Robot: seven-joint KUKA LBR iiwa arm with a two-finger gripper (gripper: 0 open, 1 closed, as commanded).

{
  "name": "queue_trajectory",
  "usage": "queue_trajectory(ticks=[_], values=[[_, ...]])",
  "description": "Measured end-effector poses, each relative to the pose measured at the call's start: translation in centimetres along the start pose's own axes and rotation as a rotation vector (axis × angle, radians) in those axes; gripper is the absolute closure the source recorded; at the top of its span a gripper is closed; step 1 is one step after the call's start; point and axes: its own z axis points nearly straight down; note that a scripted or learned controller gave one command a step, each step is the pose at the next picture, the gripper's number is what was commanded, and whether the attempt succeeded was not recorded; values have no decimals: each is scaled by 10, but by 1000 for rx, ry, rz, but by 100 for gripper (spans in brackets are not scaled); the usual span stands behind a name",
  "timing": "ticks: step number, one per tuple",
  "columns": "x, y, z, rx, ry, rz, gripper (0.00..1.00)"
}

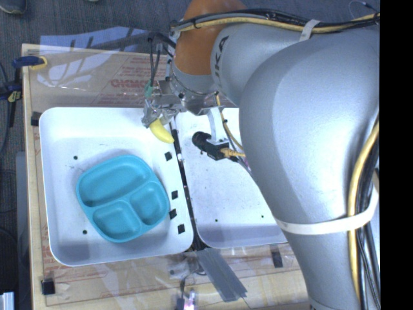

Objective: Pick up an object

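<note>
Hovering beside curved yellow piece (pixel 162 133): tool (pixel 155 116)

The gripper (pixel 157 113) is positioned over the far right corner of the left bin (pixel 61 141). A yellow object (pixel 162 133), possibly a banana, sits directly below it; contact cannot be confirmed. A blue divided plate (pixel 115 181) rests in the same bin.
</note>
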Motion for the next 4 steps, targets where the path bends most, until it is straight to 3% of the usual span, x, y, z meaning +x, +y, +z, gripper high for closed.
queue_trajectory(ticks=[1,2,3,4], values=[[-116,-14,-1,-4,-1,-213,100],[-142,-32,-43,-3,-1,68,100],[-142,-32,-43,-2,-1,67,0],[-150,-51,100,-1,1,164,0]])
